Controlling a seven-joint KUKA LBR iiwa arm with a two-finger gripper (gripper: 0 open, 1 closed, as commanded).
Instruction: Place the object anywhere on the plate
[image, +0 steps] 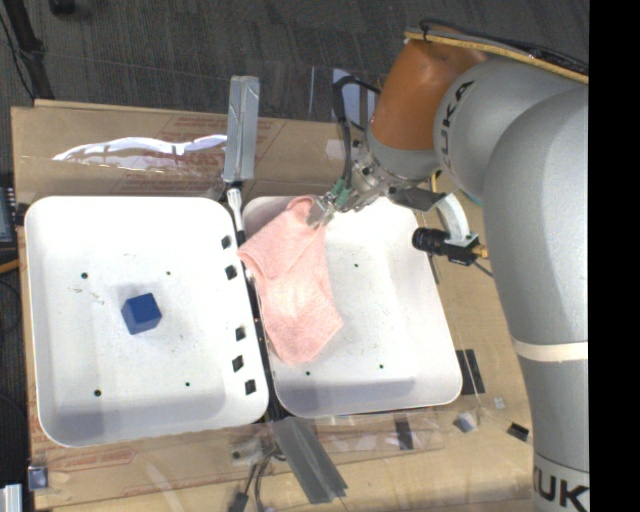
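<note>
Nearest to the viewer, the pink cloth (295, 290) has its rounded lower end on the floor of the right bin (400, 340), close against that bin's left wall. From there it runs away and a little to the right, so its long axis goes near-left to far-right and ends at a narrow corner. The rest of the right bin's floor, to the right of the cloth, is bare white.

Across the divide, in the left bin (60, 420), a blue cube (142, 313) sits alone on the floor, well apart from me and from the cloth. I judge the cloth to be the thing I am meant to move, because it is the one at my tip.

Farther back, my gripper (328, 208) hangs over the far edge of the right bin, right at the cloth's far corner. That corner looks drawn up towards me rather than lying flat. Whether the gripper is spread or pressed together on the fabric, I cannot tell; the tip is too small and tangled with the cloth.

So almost the whole cloth lies nearward and left of my tip. If I do have that corner, any lift will trail the cloth below and behind it, towards the near left.
</note>
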